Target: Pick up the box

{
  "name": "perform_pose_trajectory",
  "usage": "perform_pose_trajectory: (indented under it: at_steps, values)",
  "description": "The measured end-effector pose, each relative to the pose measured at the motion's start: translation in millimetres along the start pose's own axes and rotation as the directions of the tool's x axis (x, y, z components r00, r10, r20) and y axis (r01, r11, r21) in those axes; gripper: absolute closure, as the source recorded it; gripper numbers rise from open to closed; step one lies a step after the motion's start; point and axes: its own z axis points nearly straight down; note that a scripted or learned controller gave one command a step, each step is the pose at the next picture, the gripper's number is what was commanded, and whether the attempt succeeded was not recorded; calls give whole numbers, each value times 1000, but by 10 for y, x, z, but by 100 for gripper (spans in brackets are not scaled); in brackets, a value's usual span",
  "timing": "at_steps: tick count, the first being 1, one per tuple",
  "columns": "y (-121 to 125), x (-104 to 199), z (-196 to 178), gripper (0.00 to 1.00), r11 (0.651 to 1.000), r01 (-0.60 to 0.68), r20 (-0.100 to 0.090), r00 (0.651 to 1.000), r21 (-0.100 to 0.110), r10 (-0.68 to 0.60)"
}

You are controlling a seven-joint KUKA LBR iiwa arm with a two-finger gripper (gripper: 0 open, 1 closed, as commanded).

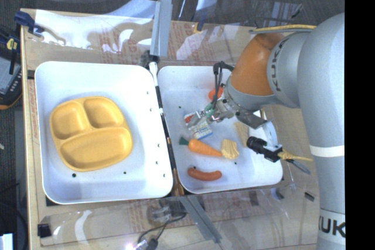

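The gripper (206, 119) was down in the right bin (176, 91), right on top of a small box (199, 126). The box lay near the middle of that bin, just above the carrot (205, 148). I could not tell how the gripper was set. A sausage (205, 174) lay near the front. The left bin (47, 184) had a yellow tray (91, 132).

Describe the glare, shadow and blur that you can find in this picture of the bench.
Camera view: bright glare streaks the clear sheet behind the bins; the yellow tray shows soft highlights; the arm shades the right bin faintly; things near the gripper look blurred and small.
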Motion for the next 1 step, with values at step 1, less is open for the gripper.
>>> perform_pose_trajectory:
  at_steps: [1]
  values:
    - [-154,558,-1315,100,1000,13,1,1000,-5,-13]
